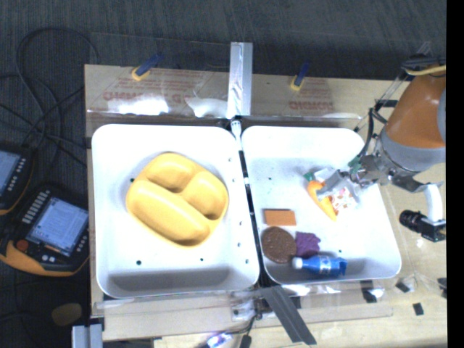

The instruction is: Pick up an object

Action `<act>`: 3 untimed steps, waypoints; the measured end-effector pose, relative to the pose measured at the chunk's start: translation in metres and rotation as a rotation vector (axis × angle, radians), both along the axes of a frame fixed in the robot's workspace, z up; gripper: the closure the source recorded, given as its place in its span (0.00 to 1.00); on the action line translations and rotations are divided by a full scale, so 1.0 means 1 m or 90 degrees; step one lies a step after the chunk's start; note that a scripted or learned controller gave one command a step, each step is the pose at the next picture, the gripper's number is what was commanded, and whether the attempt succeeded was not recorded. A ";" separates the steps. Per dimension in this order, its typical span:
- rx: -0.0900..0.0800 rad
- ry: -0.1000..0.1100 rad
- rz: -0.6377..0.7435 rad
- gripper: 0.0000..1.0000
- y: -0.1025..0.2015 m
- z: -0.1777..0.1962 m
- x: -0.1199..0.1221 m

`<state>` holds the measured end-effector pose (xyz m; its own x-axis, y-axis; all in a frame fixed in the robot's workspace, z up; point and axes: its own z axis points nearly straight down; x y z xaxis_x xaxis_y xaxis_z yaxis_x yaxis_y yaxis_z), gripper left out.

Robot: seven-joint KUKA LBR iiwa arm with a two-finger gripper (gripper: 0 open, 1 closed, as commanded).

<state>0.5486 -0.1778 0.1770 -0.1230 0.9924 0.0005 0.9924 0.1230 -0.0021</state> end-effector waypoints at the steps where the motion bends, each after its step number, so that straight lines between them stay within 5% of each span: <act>1: -0.002 0.000 0.005 0.00 -0.013 -0.067 0.040; 2: 0.000 -0.002 -0.067 0.00 -0.009 -0.075 0.023; 3: 0.001 -0.002 -0.067 1.00 -0.009 -0.065 0.023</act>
